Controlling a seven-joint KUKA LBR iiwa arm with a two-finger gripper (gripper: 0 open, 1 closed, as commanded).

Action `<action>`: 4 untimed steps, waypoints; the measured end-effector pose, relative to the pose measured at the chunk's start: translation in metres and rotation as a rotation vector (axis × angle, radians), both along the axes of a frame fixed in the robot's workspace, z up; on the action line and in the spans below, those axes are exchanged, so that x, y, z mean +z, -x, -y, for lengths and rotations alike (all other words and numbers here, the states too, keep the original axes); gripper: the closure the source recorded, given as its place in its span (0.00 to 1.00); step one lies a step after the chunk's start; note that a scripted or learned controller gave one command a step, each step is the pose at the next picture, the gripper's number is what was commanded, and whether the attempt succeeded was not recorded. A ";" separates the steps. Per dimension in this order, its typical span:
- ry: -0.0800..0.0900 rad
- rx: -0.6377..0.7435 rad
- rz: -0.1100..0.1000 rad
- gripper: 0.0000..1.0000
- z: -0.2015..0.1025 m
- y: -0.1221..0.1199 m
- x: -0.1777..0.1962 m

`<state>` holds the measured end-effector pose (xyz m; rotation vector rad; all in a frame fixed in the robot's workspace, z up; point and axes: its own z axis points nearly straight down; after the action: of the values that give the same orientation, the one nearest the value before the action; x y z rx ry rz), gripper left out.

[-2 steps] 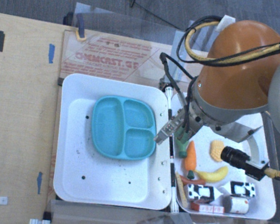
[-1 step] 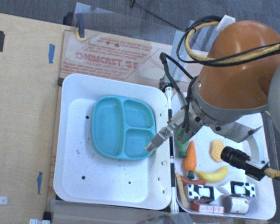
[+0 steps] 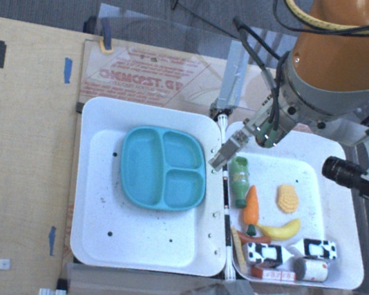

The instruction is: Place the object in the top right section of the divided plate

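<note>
Wooden counter (image 3: 9, 149) carries two white bins, side by side. Left bin (image 3: 86, 232) has a teal divided plate (image 3: 163, 168) with nothing in its sections. Right bin (image 3: 319, 180) holds the toy food: green bottle (image 3: 238, 181), carrot (image 3: 252, 205), banana (image 3: 280, 230), a yellow ridged cookie thing (image 3: 288, 198), plus some small packages along the front. End effector (image 3: 224, 153) hangs over the seam between the bins, just beside the bottle's cap; honestly can't tell if it's apart or together, and I see nothing in it. My guess is the bottle's the target: light, hard, slick plastic, likely to roll, so grab across the body's middle.
</note>
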<state>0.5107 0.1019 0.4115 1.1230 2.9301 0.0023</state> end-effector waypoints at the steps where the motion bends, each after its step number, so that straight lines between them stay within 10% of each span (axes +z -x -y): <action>1: 0.001 0.034 -0.004 0.00 -0.005 0.031 -0.020; 2: 0.001 0.082 -0.004 0.00 -0.003 0.031 -0.029; 3: 0.001 0.086 0.002 1.00 -0.005 0.030 -0.018; 4: 0.000 0.217 -0.002 1.00 0.019 0.031 -0.150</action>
<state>0.4800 0.0833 0.2611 0.7999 3.0360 0.0024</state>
